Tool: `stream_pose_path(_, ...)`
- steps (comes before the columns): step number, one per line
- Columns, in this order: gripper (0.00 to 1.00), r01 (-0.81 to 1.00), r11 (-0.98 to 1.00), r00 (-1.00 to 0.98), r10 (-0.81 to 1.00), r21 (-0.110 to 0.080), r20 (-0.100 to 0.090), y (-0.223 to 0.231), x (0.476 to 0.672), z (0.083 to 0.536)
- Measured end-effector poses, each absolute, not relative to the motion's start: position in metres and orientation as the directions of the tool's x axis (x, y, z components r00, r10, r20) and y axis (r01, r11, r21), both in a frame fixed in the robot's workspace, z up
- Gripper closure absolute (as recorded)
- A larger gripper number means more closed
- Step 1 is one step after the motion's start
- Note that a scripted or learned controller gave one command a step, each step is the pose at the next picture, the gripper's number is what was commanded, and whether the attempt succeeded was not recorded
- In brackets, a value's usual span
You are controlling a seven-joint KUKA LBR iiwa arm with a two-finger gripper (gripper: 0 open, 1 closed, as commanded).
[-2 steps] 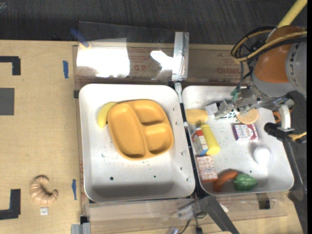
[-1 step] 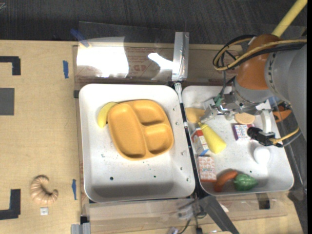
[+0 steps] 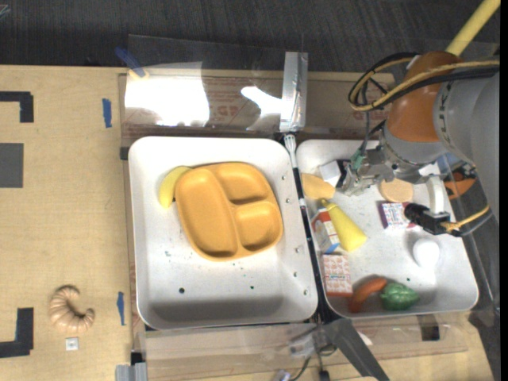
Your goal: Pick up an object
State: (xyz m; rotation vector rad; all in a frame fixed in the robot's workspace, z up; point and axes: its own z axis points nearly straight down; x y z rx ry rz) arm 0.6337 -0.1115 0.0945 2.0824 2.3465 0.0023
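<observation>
Tabletop [image 3: 63,213]: a tan croissant-shaped item [image 3: 71,309] rests near the front left, with blue tape marks [image 3: 106,113] alongside.

Light: bright, even, from above
Glare: white patch burns out on the clear panel [image 3: 208,101] at the far side of the left bin [image 3: 151,213]
Shadows: soft and short under the orange tray [image 3: 228,209]
Focus: slightly soft throughout, small labels unreadable
</observation>
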Motion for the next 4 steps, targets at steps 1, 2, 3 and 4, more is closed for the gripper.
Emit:
stream_pose_path(1, 0.00, 0.993, 0.119, -0.119, 0.993, 0.001, -0.002, -0.111, 0.633, 0.093)
stream_pose_path(2, 0.00, 0.996, 0.087, -0.087, 0.996, 0.006, -0.001, -0.102, 0.545, 0.087)
stream_pose_path(3, 0.00, 0.996, -0.087, 0.087, 0.996, 0.009, -0.001, -0.109, 0.614, 0.086)
stream_pose_path(4, 0.00, 0.983, -0.183, 0.183, 0.983, -0.029, -0.002, -0.108, 0.657, 0.085)
